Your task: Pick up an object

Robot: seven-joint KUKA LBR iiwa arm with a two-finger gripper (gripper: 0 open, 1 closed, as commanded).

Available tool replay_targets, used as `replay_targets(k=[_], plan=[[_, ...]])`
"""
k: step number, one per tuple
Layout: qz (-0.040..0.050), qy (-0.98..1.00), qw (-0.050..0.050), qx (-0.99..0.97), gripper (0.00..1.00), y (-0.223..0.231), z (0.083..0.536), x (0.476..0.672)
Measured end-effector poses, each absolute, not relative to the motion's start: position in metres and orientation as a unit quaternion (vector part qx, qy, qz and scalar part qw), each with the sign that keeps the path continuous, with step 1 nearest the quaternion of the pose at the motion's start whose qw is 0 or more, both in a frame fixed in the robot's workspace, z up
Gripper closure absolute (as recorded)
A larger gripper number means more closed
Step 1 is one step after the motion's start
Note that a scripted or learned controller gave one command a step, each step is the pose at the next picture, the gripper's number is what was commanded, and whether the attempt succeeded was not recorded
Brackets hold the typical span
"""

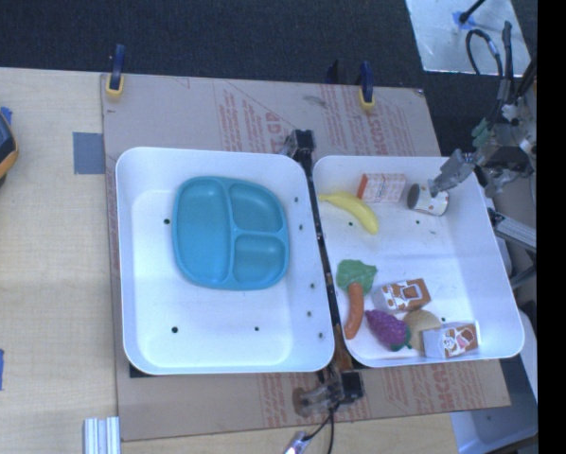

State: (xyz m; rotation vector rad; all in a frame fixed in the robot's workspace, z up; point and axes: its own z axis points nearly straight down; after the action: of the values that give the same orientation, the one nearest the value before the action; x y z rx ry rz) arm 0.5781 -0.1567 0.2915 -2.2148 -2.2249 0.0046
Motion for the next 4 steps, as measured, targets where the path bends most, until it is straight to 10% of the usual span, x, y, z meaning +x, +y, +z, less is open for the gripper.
replay_targets(k=[2, 4], plan=[[0.0024, -0.710, 0.001, -0.705, 0.00, -0.120, 0.100, 0.641], [0.0018, -0.710, 0.001, -0.704, 0.00, -0.101, 0.092, 0.656]])
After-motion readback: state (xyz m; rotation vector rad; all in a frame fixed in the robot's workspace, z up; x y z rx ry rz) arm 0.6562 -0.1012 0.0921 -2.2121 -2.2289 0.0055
